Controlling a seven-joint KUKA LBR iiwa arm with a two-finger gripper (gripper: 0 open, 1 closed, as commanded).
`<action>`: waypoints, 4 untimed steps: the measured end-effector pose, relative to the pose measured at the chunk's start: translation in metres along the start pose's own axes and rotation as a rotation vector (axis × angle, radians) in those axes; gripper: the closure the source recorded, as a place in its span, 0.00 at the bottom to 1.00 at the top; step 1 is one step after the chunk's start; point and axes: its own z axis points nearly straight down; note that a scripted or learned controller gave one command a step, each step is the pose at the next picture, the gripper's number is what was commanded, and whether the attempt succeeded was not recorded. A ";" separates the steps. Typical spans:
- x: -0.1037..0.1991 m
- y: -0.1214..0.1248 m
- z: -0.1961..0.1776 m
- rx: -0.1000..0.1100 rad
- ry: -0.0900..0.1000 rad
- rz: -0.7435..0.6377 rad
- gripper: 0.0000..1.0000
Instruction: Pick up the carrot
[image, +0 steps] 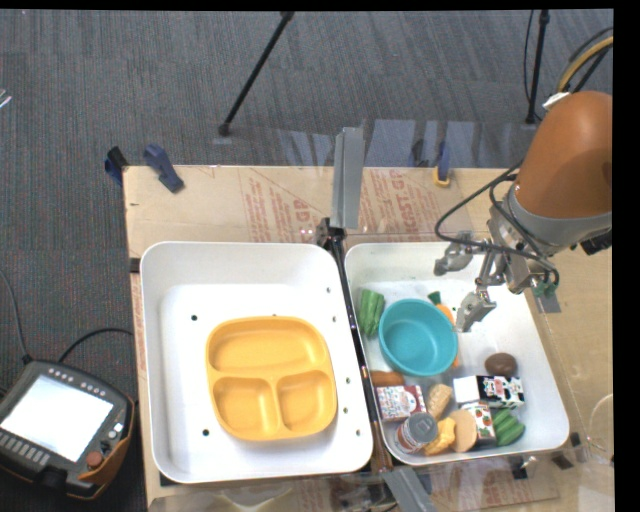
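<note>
While the grey arm with its orange band reaches in from the right, the pincer (468, 288) hangs over the rear half of the right bin (555, 400), its two fingers spread apart with nothing between them. One fingertip lies near the bin's back wall; the other, lower fingertip sits just beside the carrot (444, 312). The carrot, a small orange piece with a green top, lies against the rear right rim of the teal bowl (417, 338), just left of and below the pincer; whether the fingertip touches it cannot be told. The bowl stands toward the left middle of the right bin, with a green vegetable (371, 310) at its left. Small toy foods and cartons crowd the bin's front edge. The left bin (180, 290) carries a yellow divided plate (271, 377) at its centre. Both bins rest on a counter (230, 205) of brown board; dark grey carpet surrounds it, and a handheld control pendant (62, 425) lies at the lower left.
</note>
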 end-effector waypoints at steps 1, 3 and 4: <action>0.028 -0.017 0.103 -0.002 0.012 0.038 0.00; 0.001 -0.054 0.123 0.005 -0.026 0.317 0.00; 0.017 -0.074 0.123 0.002 -0.026 0.213 0.00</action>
